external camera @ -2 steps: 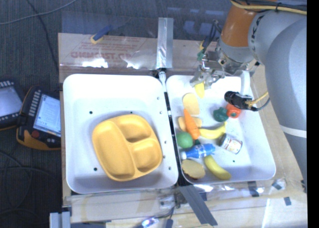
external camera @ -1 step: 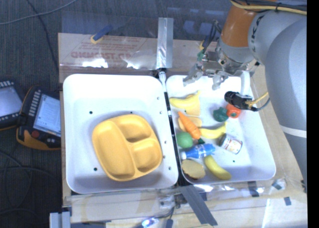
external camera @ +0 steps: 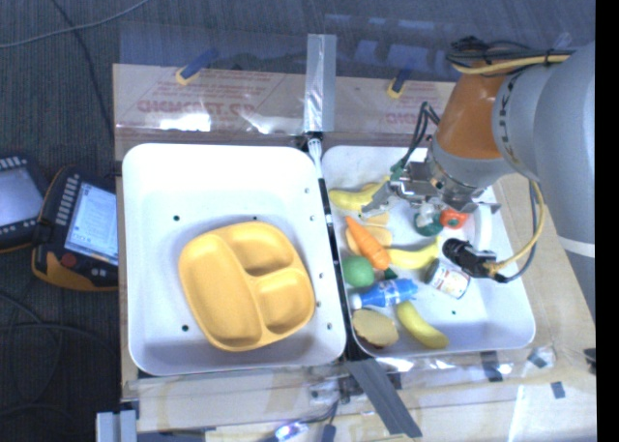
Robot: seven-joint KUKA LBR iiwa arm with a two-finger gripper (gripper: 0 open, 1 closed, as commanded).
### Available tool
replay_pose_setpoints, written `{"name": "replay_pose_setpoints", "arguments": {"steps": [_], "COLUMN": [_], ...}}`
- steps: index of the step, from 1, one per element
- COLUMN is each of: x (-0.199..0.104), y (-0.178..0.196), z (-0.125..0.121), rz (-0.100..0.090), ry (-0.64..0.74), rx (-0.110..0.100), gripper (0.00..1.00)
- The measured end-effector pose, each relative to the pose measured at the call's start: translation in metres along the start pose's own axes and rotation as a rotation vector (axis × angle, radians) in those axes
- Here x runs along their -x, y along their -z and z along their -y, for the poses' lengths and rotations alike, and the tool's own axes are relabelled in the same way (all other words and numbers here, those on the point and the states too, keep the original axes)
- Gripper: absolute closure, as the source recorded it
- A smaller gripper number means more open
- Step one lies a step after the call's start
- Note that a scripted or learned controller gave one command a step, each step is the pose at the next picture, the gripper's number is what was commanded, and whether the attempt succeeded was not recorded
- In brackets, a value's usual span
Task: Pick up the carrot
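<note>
The carrot is orange and lies at a slant near the left wall of the right bin, its thick end toward a green round item. The gripper hangs over the upper middle of that bin, up and to the right of the carrot and apart from it. The grey arm with its orange band comes in from the right. Nothing shows in the gripper's hold.
Around the carrot lie three yellow bananas, a blue bottle, a brown potato, a small can and small green and red pieces. The left bin holds a yellow divided plate.
</note>
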State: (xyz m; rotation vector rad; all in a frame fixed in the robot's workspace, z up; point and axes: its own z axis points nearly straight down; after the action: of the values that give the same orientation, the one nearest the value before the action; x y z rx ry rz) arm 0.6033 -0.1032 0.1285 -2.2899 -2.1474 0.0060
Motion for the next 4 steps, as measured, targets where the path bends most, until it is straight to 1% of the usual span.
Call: {"name": "replay_pose_setpoints", "arguments": {"steps": [1,2,3,4], "x": [-0.002,-0.004,-0.004,-0.015], "y": [-0.036,-0.027,-0.027,0.055], "z": [0.029,0.028,0.028,-0.008], "rz": [0.0,-0.005,-0.005,0.002], "ry": [-0.127,-0.126,-0.126,-0.217], "rx": [0.022,0.023,0.022,0.002], "gripper": [0.0,1.0,0.0,0.0]}}
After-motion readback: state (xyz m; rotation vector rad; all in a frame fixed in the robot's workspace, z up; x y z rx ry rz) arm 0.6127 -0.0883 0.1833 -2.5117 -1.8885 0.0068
